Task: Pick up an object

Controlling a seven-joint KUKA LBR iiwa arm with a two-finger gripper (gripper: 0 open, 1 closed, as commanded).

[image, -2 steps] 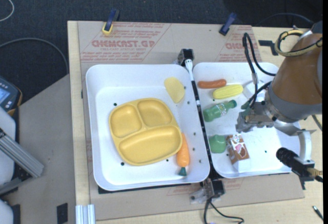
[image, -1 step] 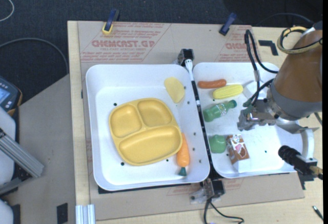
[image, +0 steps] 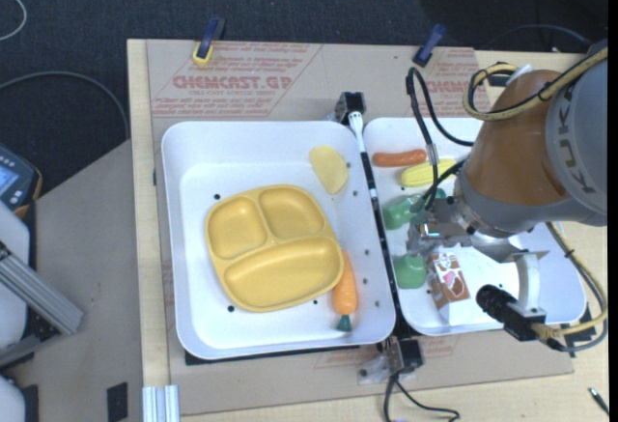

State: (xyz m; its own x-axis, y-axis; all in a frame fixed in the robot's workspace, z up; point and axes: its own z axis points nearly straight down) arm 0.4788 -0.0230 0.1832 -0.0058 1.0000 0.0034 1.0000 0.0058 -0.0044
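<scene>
My gripper (image: pixel 426 235) hangs low over the left part of the right bin (image: pixel 555 309), with the grey arm and its orange band covering the bin's middle. A green toy (image: pixel 396 213) lies just left of the gripper. A second green piece (image: pixel 410 271) sits just below it. A brown and white packet (image: pixel 448 281) lies to the gripper's lower right. A red-orange sausage (image: pixel 399 158) and a yellow corn cob (image: pixel 417 176) rest near the bin's far edge.
The left bin (image: pixel 183 217) holds a yellow divided plate (image: pixel 273 246), an orange carrot (image: pixel 346 293) by its right wall and a pale yellow slice (image: pixel 329 168) at the back. Black cables (image: pixel 425 111) loop over the right bin's far side.
</scene>
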